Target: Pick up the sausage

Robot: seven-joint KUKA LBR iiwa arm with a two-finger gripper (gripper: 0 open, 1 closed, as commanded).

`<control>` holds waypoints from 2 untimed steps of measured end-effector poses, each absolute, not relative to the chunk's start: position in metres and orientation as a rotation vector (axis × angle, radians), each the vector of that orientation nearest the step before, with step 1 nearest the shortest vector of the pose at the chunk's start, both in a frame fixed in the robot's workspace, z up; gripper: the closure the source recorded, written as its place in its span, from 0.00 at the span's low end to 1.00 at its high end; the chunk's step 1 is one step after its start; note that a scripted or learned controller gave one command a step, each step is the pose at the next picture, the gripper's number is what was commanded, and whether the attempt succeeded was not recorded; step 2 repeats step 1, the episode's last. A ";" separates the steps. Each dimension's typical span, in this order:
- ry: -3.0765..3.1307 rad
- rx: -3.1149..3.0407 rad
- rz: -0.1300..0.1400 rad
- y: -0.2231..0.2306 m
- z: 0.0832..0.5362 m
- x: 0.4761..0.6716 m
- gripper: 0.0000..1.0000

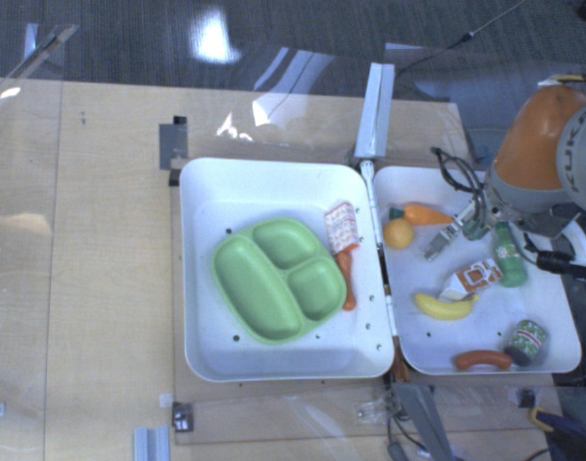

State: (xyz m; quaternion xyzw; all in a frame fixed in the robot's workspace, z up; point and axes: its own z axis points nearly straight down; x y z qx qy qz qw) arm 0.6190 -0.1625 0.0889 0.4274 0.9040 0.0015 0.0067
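Two shallow white bins are seen side by side on a pale wooden bench [82, 257], viewed from above at a slant. The left bin [207, 344] is taken up mostly by a green divided plate [274, 281] with three compartments. A small red-and-white packet [340, 226] is placed just beside the plate's upper right edge, and a thin orange carrot [347, 279] is laid along the plate's right side.

The right bin [552, 349] is reached by the grey arm with its orange band [535, 147], entering from the right. The jaws [441, 241] are held low over the bin's upper middle, pointing down and to the left; whether they are open or closed cannot be told. An orange carrot [426, 213] and a round yellow fruit [398, 233] are found just left of the jaws. A green bottle [509, 257] and a small white carton [478, 277] are set near the bin's centre, with a yellow banana [444, 305] below them. The sausage [482, 359], reddish and elongated, is laid against the bin's near edge, well apart from the jaws. A small green can [528, 339] is placed just beside its right end
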 end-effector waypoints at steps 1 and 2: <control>2.929 1.170 -0.010 -0.178 0.088 0.664 0.00; 2.929 1.170 -0.010 -0.178 0.088 0.664 0.00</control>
